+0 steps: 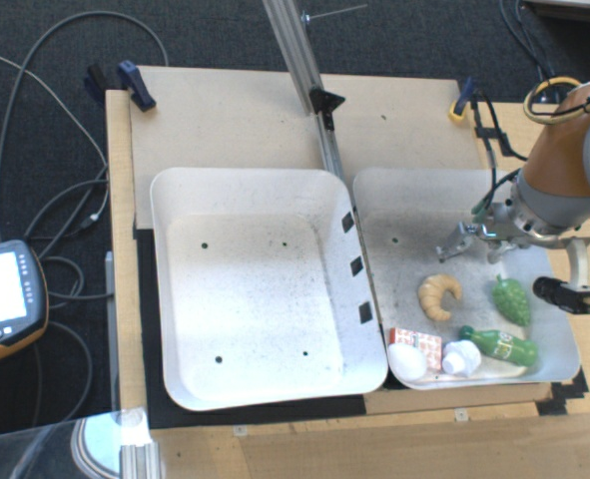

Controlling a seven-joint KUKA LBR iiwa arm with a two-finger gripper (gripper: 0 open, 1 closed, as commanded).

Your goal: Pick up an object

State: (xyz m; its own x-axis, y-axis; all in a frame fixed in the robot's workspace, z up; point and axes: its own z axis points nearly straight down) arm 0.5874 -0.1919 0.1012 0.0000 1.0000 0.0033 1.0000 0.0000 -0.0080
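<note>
The right bin (404, 208) holds a tan croissant (440, 296) near its middle. A green bunch of grapes (511, 300) lies to the right of it. Along the front wall sit a green bottle with a white cap (496, 345), a red-and-white box (418, 342) and a white rounded object (406, 363). My gripper (486, 236) hangs over the right bin's far right part, just behind the grapes and up-right of the croissant. Nothing is seen held in it. The arm's orange band (564, 158) rises above it.
The left bin (250, 287) is bare white with dark specks. A metal pole (299, 58) slants down between the bins. Blue clamps (135, 83) grip the board's back corners. A teach pendant (5, 292) and cables lie on the floor at left.
</note>
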